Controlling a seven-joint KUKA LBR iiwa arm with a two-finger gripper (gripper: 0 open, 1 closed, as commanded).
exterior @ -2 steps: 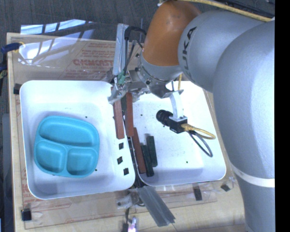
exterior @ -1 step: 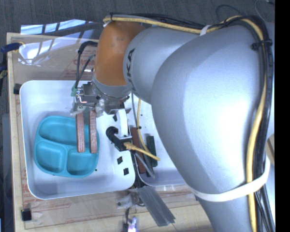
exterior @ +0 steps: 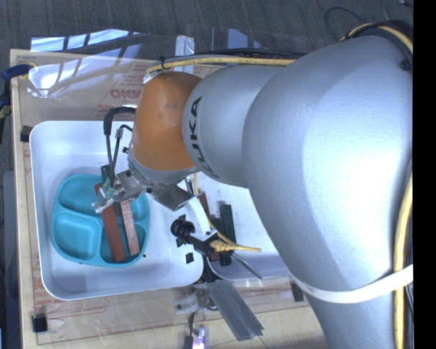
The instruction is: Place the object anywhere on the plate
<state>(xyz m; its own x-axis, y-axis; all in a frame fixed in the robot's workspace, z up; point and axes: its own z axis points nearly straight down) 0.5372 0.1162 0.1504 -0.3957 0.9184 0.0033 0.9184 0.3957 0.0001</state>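
A light blue divided plate (exterior: 76,227) lies in the left white bin (exterior: 51,151). My gripper (exterior: 128,255) hangs over the plate's right compartment. Its two long brown fingers (exterior: 115,231) point down at the plate and lie side by side, almost touching, so it is shut. I see nothing between them. Loose small objects lie in the right bin, just right of the divider: a black piece (exterior: 182,230), a dark green piece (exterior: 226,220) and a yellow-handled tool (exterior: 236,249). The arm hides most of that bin.
The large grey arm with its orange band (exterior: 163,126) covers the right bin and the right half of the view. A grey metal piece (exterior: 232,311) sticks out at the bench's front edge. The bin's left wall stands close to the plate.
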